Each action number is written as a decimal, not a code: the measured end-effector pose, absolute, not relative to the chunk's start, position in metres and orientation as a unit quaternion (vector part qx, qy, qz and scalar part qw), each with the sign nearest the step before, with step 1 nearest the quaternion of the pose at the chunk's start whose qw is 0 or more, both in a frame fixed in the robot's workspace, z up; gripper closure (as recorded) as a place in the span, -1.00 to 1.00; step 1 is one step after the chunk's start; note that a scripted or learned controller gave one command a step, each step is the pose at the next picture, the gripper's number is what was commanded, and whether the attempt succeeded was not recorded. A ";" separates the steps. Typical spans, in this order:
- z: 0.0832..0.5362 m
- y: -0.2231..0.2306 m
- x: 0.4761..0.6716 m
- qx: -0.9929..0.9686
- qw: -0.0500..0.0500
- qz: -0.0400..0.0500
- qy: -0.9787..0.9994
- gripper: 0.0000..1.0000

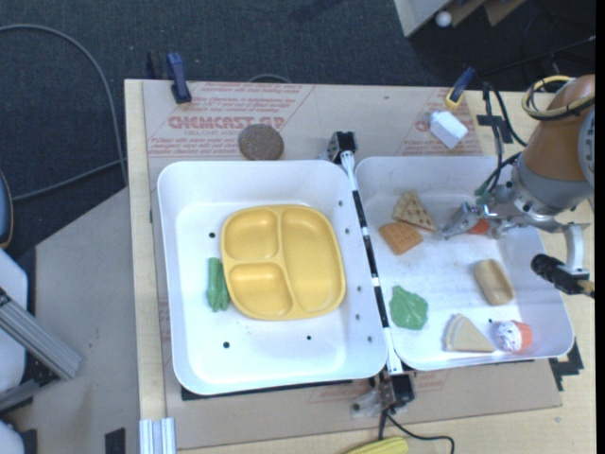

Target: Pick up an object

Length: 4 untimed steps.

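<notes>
A single fixed camera looks down at a slant on the bench (284, 112), far enough back to take in both white bins (189, 348) whole and dark floor (76, 26) beyond. The arm (558, 149) enters from the right; its height above seems moderate.

The grey arm with the orange band (560, 154) is cut off by the picture's right edge, and its two-finger gripper (463, 223), low over the right white bin (558, 334), is too small and blurred to tell how its fingers stand. Something small and red-orange (482, 225) just beside the gripper is mostly hidden and cannot be identified.
</notes>
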<state>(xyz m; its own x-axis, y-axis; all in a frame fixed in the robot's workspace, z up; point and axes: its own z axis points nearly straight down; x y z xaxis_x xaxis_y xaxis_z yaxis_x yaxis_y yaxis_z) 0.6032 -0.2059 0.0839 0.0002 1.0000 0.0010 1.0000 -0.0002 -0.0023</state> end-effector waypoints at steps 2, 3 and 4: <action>0.095 -0.219 0.631 -0.706 -0.001 -0.001 -0.708 1.00; 0.085 -0.169 0.667 -0.707 0.000 -0.001 -0.708 1.00; 0.147 -0.107 0.659 -0.707 -0.001 -0.001 -0.708 1.00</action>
